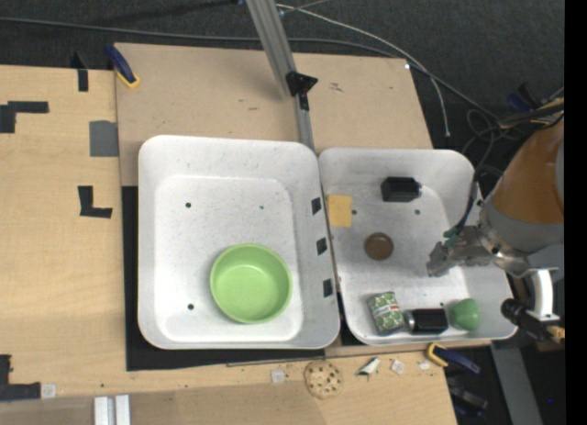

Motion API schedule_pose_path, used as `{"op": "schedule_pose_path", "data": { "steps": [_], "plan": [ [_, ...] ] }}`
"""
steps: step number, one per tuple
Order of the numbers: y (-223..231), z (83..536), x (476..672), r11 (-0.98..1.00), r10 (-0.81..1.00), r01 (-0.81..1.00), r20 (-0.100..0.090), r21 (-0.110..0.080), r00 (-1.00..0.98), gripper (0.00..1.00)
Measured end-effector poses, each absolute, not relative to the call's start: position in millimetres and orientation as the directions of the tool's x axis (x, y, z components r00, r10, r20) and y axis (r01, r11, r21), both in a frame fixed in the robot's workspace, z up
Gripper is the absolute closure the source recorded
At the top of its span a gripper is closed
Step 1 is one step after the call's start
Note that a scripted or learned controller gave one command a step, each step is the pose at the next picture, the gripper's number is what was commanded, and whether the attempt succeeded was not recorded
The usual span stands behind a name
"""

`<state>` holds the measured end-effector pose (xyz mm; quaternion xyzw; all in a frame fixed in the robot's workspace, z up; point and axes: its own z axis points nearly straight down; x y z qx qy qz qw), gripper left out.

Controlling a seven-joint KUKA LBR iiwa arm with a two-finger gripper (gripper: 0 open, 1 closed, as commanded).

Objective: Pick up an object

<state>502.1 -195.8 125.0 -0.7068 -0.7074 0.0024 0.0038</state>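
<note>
The right bin (431,164) holds a black block (400,188), a yellow-tan square piece (339,211), a brown round object (379,247), a green-and-white packet (386,312), a black cylinder (426,321) and a green object (465,314). A green bowl (250,283) sits in the left bin (174,166). My gripper (444,259) hangs over the right side of the right bin, right of the brown round object and above the green object. Nothing shows between its fingers.
A slanted metal pole (273,33) runs from the top down to the bins' junction. A cookie-like disc (319,378) and small scraps lie on the bench in front of the bins. Cables trail at the upper right.
</note>
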Motion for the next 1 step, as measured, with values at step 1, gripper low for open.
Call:
{"op": "schedule_pose_path", "data": {
  "steps": [1],
  "plan": [
    [-196.3,90.8,502.6,-0.001,1.0,1.0,0.003,-0.004,0.001,0.0]
  ]
}}
